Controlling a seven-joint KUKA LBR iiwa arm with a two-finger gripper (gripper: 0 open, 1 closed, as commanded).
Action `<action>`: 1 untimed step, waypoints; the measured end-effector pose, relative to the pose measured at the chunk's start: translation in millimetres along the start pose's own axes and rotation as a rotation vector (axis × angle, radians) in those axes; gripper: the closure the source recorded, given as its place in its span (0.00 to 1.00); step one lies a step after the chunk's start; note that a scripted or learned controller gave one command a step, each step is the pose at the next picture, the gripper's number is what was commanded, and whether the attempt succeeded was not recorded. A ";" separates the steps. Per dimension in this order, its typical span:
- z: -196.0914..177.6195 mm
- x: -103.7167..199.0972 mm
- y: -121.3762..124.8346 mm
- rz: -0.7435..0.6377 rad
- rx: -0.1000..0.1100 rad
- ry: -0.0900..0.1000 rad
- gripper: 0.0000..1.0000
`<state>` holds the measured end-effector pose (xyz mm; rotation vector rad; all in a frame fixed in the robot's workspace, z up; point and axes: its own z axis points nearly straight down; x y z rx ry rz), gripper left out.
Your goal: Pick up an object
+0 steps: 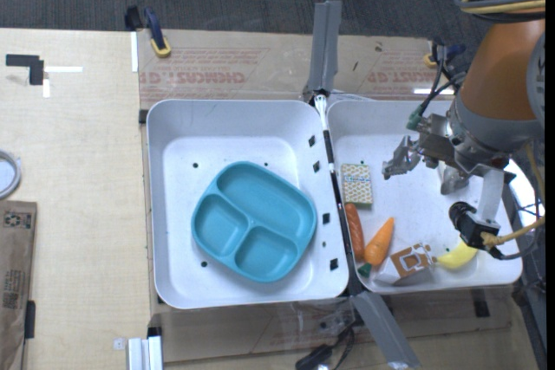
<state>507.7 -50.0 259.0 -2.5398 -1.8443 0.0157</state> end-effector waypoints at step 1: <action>99.6 -55.9 2.7 -0.091 0.002 0.003 0.00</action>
